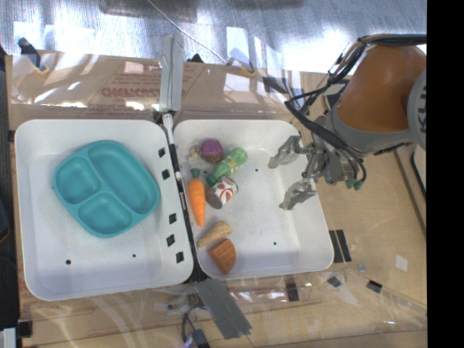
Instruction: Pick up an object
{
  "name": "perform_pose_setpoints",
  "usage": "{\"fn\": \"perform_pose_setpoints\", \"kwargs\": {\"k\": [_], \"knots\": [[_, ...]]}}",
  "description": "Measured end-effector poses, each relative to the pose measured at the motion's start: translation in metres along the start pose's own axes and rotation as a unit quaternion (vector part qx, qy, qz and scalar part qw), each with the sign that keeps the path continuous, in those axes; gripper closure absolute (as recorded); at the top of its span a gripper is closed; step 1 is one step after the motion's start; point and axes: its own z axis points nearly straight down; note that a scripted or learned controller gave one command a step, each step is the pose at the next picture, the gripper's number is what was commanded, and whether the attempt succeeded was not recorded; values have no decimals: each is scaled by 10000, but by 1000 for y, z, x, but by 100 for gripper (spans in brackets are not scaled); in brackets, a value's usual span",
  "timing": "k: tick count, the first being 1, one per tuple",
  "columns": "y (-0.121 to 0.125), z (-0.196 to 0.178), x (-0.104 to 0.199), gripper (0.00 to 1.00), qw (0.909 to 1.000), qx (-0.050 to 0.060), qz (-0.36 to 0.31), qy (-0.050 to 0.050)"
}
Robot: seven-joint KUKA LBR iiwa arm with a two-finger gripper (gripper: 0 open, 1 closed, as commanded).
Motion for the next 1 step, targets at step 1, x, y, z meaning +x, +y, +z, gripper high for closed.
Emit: {"fn": "perform_pose_setpoints", "kwargs": {"k": [1], "knots": [[-6, 148, -41, 0, 10000, 5, 48, -24]]}}
